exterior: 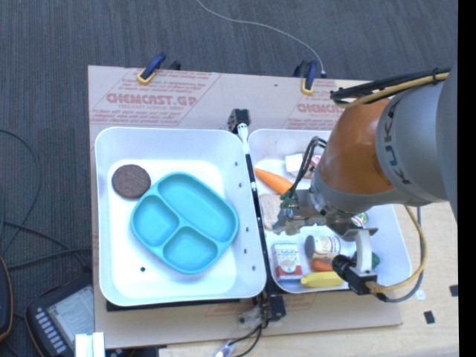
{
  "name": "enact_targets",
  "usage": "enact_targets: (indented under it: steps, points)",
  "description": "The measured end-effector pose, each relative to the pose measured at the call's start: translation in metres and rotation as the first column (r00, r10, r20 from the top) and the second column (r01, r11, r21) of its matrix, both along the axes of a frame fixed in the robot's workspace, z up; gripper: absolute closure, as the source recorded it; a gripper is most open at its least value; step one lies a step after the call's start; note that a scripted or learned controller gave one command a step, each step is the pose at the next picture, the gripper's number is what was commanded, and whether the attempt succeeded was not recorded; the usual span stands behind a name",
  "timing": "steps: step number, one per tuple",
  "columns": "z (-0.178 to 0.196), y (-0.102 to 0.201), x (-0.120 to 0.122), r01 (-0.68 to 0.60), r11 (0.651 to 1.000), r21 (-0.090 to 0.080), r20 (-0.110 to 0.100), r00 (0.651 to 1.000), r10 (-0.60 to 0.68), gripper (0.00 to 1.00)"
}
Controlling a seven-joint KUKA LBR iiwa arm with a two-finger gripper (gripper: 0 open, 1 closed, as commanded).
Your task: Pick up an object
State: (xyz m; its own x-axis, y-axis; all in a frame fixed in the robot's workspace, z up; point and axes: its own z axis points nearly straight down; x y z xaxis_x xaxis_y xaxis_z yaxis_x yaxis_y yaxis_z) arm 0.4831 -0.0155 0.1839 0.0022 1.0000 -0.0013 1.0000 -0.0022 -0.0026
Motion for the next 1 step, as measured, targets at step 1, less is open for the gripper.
enact_targets:
  steps: [1]
  points:
    - [0.0, 0.0006, 0.0002, -0.002, 1.0, 0.001, 0.0, 1.0, 0.002, 0.0]
